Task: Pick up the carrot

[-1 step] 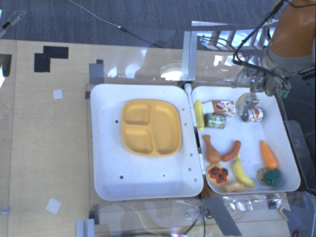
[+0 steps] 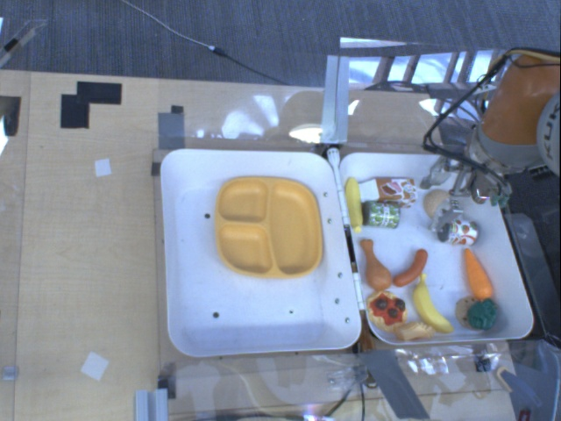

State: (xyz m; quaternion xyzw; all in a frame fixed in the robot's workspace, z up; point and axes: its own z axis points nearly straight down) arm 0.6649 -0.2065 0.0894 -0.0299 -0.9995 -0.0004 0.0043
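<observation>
The grey arm with its orange wrist band is reaching in over the right-hand shallow white plastic bin [image 2: 523,310], its two-fingered metal hand [image 2: 452,224] hanging at the bin's far end with nothing between the fingers; whether they are spread wide or drawn narrow cannot be told from this slanted view. The target, a small orange toy carrot [image 2: 477,274], is lying just beyond the hand toward the bin's near end, apart from it and pointing roughly along the bin's outer wall. A round red-and-white toy [image 2: 464,232] is sitting right beside the fingertips, and a dark green broccoli toy [image 2: 480,314] is resting against the carrot's near end. A clean pick probably calls for shifting over the carrot's middle, setting the fingers across its narrow width, and descending clear of both neighbours and the wall.
</observation>
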